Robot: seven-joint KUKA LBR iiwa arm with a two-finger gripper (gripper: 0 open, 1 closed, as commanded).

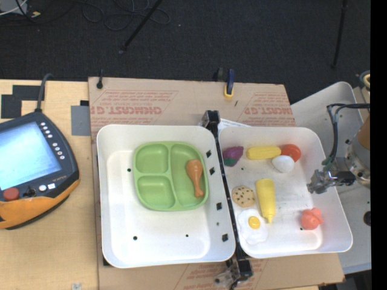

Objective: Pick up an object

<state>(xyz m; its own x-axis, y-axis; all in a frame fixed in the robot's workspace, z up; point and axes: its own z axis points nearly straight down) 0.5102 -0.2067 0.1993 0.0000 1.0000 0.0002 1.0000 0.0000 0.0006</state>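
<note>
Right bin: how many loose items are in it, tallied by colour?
Right bin, by colour:
Yellow: 2, corn cob, mustard bottle
Red: 2, tomato, strawberry
White: 2, egg, fried egg
Purple: 1, eggplant
Tan: 1, cookie
Total: 8

The two white bins (pixel 121 246) are looking like smooth, faintly glossy plastic, the green divided plate (pixel 158 189) is showing a matt plastic finish, and the cardboard sheet (pixel 151 104) beneath is looking dull brown.
</note>
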